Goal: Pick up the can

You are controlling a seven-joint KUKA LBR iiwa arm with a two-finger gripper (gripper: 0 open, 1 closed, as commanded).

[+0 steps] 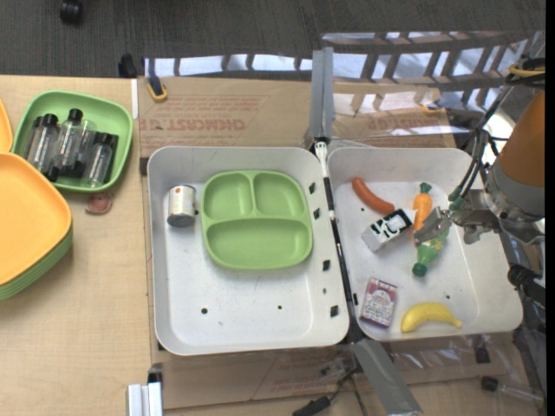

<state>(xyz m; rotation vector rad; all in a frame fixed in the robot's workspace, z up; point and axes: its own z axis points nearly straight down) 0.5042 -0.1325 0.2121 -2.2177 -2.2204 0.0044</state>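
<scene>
The can [181, 206] is a small silver tin with a brownish end, resting in the left bin [251, 323] by its left wall, just left of a green divided plate [257, 218]. My gripper [437, 226] is in the right bin [486, 306], far to the right of the can. It hovers over a green bottle [427, 251] and beside a carrot [421, 207]. The arm's grey body and orange band [525, 146] come in from the right edge.
The right bin also holds a red sausage [373, 196], a black-and-white box [387, 229], a pink packet [379, 302] and a banana [430, 317]. Left of the bins are a green tray of vials [74, 141] and stacked orange plates [30, 232].
</scene>
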